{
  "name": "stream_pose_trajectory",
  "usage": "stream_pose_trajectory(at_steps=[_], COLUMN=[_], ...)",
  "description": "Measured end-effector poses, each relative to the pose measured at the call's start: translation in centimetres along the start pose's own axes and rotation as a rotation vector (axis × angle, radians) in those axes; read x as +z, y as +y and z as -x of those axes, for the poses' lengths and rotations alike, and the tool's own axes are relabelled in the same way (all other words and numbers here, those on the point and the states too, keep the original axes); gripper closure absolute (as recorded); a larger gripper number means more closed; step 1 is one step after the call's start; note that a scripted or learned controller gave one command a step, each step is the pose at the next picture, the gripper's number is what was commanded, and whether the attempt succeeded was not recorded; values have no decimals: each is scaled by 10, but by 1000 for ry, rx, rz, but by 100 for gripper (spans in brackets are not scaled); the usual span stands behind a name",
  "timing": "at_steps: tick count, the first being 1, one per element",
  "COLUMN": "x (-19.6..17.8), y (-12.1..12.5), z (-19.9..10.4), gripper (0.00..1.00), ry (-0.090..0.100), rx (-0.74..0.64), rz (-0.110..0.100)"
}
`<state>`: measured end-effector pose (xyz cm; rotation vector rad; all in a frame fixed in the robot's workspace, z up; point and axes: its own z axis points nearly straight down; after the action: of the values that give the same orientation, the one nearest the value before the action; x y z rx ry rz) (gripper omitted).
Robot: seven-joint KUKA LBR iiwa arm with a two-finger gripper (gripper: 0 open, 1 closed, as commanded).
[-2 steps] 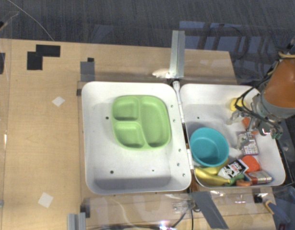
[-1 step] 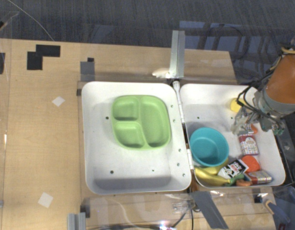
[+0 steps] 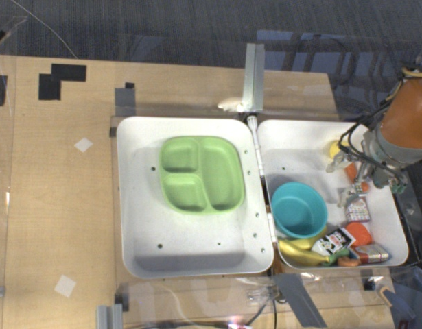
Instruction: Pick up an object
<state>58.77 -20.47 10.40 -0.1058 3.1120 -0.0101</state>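
— Nothing is being lifted yet, as far as I can judge. My claw (image 3: 353, 184) is hanging low over the right bin (image 3: 293, 137), above the cluttered corner.

— Are you gripping anything?

— I cannot tell; the wrist and cables are blocking my view of it. So the whole pick is looking undone to me.

— What are you going for?

— Probably the small pale packet (image 3: 357, 212) lying just beneath the claw, near the bin's right wall. It is looking flat and light, with pinkish print. An orange block (image 3: 359, 233) is sitting just beside it, and a blue bowl (image 3: 299, 209) and a banana (image 3: 300, 251) are resting nearby.

— And the other bin?

— A green divided plate (image 3: 200, 174) is lying in the left bin (image 3: 138, 184), well apart from me.
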Motion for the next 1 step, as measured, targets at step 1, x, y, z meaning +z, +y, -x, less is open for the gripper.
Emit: stream_pose_trajectory(at_steps=[1], x=[16], y=[-1], z=[8], gripper=[0], ry=[16], rx=[110], rz=[4])
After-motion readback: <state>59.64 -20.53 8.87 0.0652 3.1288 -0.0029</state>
